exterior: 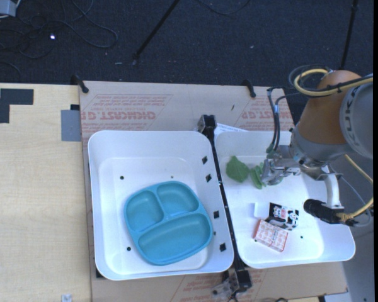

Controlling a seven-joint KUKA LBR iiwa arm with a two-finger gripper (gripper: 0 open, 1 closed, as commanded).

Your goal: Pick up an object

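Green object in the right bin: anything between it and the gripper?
Nothing visible. The gripper sits right at the green object, by its right edge. The card and black-and-white item lie nearer the camera, off that line.

Green item (237,168) apparently crowds the gripper (269,175); right bin's (340,247) near floor lies open.

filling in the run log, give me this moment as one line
arm: over right bin | tool: beside green item | left bin: blue divided plate | grasp: not confirmed
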